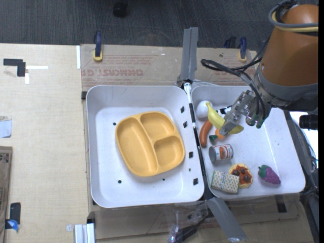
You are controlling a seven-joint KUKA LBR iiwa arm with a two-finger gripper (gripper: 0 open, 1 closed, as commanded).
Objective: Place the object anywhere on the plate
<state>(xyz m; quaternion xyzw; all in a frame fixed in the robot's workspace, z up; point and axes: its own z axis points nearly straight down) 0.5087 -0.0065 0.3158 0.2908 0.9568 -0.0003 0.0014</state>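
The yellow plastic plate with three sections sits bare in the left white bin. Over the right white bin, the gripper hangs low at the yellow toy banana. I cannot tell if it has grabbed it. Nothing is on the plate yet.
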